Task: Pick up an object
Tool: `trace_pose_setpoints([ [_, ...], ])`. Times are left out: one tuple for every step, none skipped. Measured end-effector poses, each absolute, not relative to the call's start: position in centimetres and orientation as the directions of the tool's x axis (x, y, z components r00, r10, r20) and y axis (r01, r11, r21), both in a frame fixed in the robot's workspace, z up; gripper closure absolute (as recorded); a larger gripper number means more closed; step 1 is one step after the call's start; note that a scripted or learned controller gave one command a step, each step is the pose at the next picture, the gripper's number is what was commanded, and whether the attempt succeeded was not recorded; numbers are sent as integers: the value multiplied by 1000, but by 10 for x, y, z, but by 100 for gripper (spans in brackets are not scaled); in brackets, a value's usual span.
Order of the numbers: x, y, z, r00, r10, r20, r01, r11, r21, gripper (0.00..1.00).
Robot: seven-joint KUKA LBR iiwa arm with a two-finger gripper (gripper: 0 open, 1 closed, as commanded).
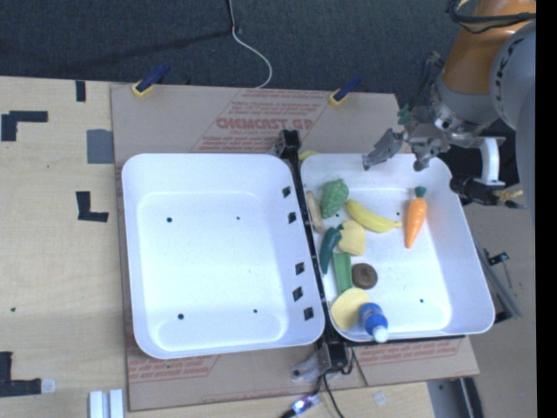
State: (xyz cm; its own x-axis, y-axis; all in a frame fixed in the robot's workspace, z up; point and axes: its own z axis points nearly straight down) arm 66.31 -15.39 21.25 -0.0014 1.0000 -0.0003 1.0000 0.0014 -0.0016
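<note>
The tool [402, 152] hangs over the far rim of the right bin [461, 259], its two dark metal fingers spread apart and gripping nothing; just below it in that bin lies a tapered orange carrot [413, 220] with a green top; left of the carrot a curved yellow banana [372, 219], a knobbly green broccoli [333, 197], a pale yellow pepper [352, 237]; nearer the bin's front a brown round disc [364, 275], a long green cucumber [342, 270], a yellow lump [349, 306] touching a blue-capped bottle [375, 321]; the left bin [148, 259], smooth white plastic, abuts the right bin on a cardboard-covered surface [252, 124].
</note>
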Motion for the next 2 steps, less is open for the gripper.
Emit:
trace_pose_setpoints([
  [602,-99,96,-1,1000,-1,1000,1,-10,0],
  [605,-99,110,-3,1000,0,1000,3,-3,100],
])
